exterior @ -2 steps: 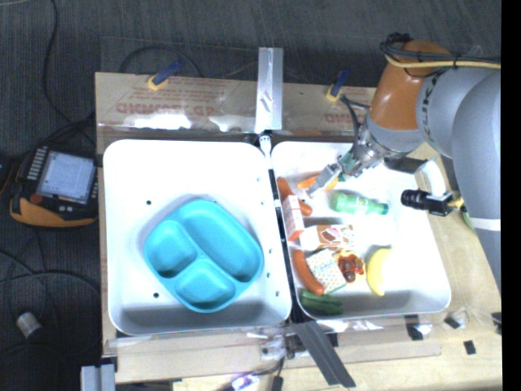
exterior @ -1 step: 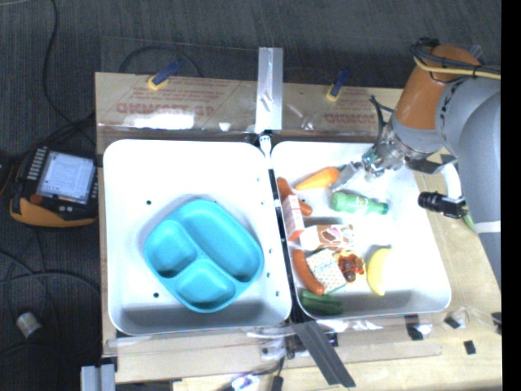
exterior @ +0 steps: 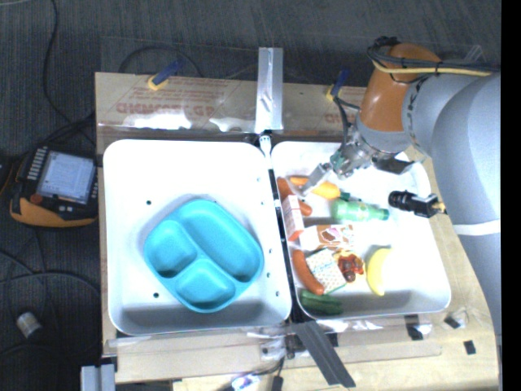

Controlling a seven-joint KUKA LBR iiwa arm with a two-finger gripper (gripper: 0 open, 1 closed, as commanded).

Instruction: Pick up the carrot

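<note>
The carrot (exterior: 299, 182), a small orange piece, lies in the right bin (exterior: 431, 259) near its upper left corner, close to the divider. My gripper (exterior: 332, 168) is low over the upper part of this bin, and its tip reaches toward the left, right beside the carrot's right end. Whether it touches the carrot I cannot make out. The grey arm with its orange band (exterior: 387, 96) comes in from the upper right.
Packed close below the carrot are a yellow-orange fruit (exterior: 326, 191), a green bottle (exterior: 359, 211), a reddish sausage (exterior: 305, 270), printed packets (exterior: 330, 255), a banana (exterior: 377, 270) and a dark green vegetable (exterior: 321, 303). The left bin (exterior: 130, 169) holds a blue divided tray (exterior: 203, 252).
</note>
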